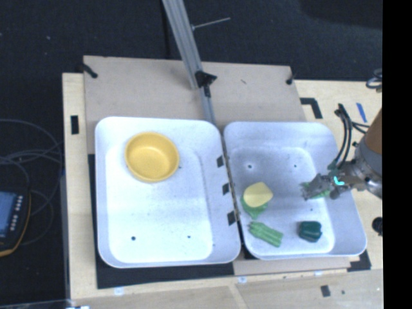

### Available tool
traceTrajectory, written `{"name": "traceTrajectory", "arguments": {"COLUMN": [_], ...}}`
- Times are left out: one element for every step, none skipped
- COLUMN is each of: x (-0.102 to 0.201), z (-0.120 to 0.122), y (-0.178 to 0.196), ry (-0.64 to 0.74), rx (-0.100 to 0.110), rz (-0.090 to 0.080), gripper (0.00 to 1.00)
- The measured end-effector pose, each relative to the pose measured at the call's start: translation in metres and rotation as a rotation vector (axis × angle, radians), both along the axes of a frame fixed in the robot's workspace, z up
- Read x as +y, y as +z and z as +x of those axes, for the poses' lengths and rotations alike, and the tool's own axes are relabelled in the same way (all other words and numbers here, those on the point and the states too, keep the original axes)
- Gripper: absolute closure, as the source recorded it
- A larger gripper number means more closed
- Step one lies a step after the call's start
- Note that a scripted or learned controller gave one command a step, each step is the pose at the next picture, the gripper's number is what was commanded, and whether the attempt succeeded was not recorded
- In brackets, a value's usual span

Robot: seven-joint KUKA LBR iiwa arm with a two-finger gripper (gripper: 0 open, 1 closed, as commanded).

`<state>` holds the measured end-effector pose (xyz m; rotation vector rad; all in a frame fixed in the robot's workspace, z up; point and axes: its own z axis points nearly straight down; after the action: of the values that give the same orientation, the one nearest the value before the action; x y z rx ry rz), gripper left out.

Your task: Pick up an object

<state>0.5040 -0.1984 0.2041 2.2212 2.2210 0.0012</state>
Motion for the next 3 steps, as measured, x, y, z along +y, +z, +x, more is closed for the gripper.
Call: {"name": "traceTrajectory", "arguments": {"x": [0.000, -0.005, -0.006], "z": [0.000, -0.003, -0.003], "y": [0.000, -0.061, -0.104], "ry": [0.000, -0.001, -0.001], "rx": [0.000, 0.005, 0.001], "rz": [0.000, 0.000, -0.001], "gripper": [0.00, 0.00, 0.00]}}
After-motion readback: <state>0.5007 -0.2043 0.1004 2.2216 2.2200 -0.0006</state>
